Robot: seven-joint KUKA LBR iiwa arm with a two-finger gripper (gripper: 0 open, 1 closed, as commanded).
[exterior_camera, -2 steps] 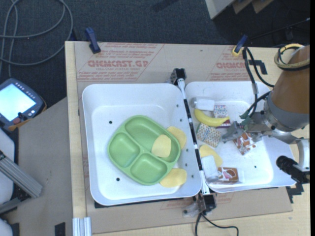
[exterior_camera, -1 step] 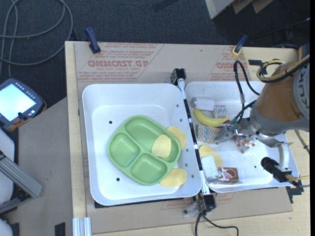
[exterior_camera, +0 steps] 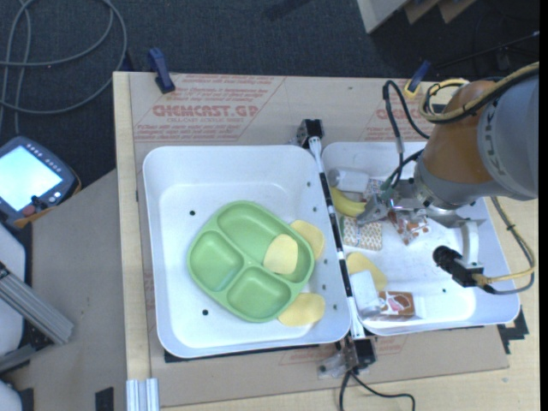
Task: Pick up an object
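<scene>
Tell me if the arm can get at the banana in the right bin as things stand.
Probably yes. The banana lies uncovered near the right bin's left wall, just left of the gripper; only that wall and neighbouring packets crowd it.

We note two white bins [exterior_camera: 163,178] on a tan board printed with red lettering [exterior_camera: 205,110]. Left bin — lime-green divided plate [exterior_camera: 244,264], pale yellow chips [exterior_camera: 281,253]. Right bin — yellow banana [exterior_camera: 347,202], a red-and-white dotted packet [exterior_camera: 362,232].

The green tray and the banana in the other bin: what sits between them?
In the camera view, a pale yellow chip beside the green tray, then both bins' meeting walls, then the banana.
</scene>
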